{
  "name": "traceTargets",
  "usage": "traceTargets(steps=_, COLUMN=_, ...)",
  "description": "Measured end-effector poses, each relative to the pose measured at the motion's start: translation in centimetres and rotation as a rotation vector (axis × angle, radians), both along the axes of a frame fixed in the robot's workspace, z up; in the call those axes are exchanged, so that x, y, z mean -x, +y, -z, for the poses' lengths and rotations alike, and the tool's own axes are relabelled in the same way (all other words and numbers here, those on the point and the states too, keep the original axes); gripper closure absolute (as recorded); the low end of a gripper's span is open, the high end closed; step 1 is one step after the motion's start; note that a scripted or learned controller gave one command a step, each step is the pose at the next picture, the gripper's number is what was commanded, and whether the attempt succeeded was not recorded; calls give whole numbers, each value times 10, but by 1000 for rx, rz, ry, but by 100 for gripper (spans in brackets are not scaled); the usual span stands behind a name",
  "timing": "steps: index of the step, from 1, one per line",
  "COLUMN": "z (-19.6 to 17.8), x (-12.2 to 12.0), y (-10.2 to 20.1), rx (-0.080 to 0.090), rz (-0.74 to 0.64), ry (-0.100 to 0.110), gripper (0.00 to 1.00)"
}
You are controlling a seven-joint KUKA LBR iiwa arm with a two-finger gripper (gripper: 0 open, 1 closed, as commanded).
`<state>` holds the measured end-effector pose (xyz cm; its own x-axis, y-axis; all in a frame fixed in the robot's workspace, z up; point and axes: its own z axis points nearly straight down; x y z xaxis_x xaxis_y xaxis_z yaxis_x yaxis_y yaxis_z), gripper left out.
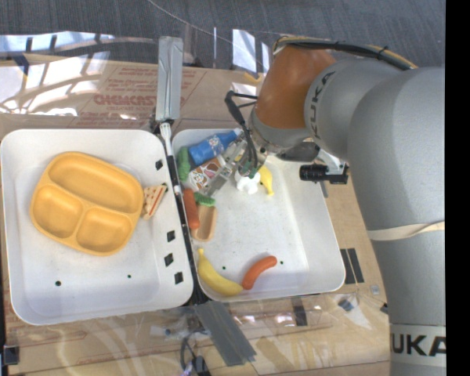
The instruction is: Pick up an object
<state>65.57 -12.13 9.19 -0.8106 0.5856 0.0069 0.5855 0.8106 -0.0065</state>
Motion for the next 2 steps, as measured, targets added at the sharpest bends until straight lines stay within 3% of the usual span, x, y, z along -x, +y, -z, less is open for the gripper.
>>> traceTargets(steps=1, z=-1, x=16, y=-65, rx=0, rz=297, ry=-4, gripper=0)
traceTargets(steps=2, z=-12, x=15, y=-64, rx=0, rz=292, ry=-5, gripper=100)
